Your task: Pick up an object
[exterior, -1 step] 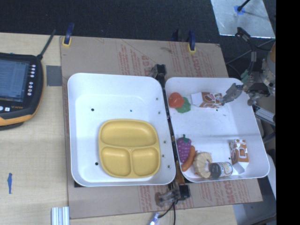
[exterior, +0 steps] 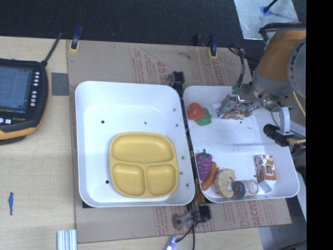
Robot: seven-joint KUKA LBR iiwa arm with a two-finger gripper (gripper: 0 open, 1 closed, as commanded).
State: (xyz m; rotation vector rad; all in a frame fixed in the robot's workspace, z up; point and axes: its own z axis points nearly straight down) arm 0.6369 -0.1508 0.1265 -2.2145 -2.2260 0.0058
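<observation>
The gripper (exterior: pixel 231 107) hovered low over a small packet (exterior: pixel 232 114); jaws' spread — couldn't tell. The red-and-green toy (exterior: pixel 198 113) sat just beside, so a skewed closing might nudge either away.

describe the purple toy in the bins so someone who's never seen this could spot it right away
Look at the right-hand white bin, then follow its left wall down toward the near corner. There lies a bunch of purple grapes, beside an orange carrot. It is the one purple thing in either bin.
</observation>
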